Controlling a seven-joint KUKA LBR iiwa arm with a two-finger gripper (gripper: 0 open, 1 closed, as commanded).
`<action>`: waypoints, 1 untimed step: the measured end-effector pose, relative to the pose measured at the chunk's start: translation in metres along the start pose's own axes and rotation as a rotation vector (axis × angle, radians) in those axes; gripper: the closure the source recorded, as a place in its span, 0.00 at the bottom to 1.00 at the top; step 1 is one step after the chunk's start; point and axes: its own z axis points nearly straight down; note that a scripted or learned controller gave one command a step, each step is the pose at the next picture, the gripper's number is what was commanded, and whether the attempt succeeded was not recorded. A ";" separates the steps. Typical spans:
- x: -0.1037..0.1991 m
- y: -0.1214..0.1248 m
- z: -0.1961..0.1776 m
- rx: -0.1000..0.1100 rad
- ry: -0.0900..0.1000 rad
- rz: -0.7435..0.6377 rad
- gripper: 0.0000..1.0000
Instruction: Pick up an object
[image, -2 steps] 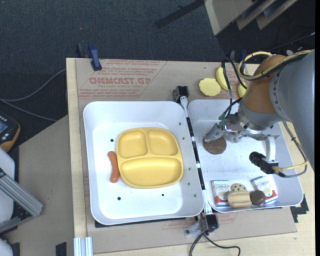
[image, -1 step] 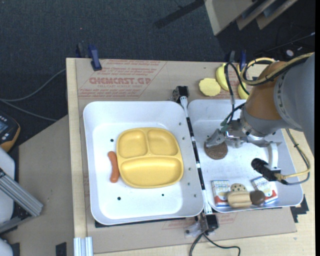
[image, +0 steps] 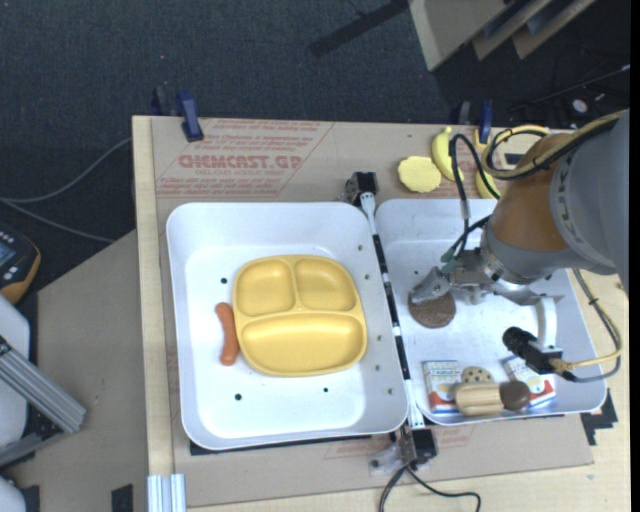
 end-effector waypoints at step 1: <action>0.003 -0.016 0.000 -0.001 0.000 0.000 0.00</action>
